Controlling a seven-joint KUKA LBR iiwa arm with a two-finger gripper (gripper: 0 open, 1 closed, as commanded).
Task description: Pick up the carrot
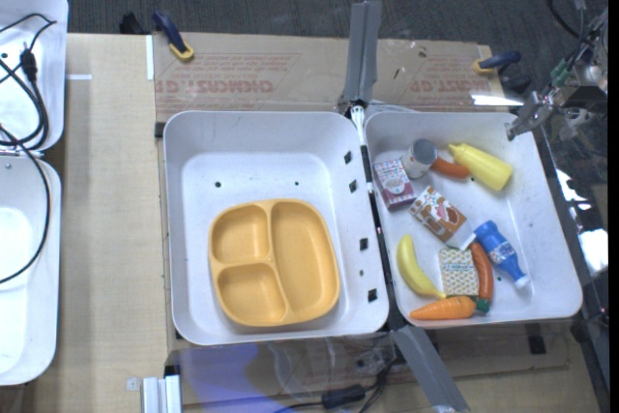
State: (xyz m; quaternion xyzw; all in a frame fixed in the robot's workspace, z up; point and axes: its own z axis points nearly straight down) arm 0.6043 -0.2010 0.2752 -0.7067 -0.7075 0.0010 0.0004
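So the carrot [443, 309] is lying flat along the near edge of the right bin [551, 208], leafy green end pointing right, down in the front corner area. It's pretty boxed in: a banana [415, 268] curves just above its left end, a small yellowish box [456, 272] sits right above its middle, and an orange-red sausage-shaped toy [484, 273] stands on end by the green top, close enough that I can't tell if they touch. A blue bottle [502, 253] is just beyond that, angled toward the right wall.

Further back there's a brown snack packet [437, 213], a pink-and-white carton [393, 183], a grey-capped item [422, 154] with another orange piece next to it, and a yellow squeeze bottle [481, 165].

The left bin [193, 208] holds a yellow divided plate [275, 262].

The gripper [530, 114] is up at the far right corner of the right bin, well apart from the carrot, and honestly I can't tell whether it's open or closed from this angle.
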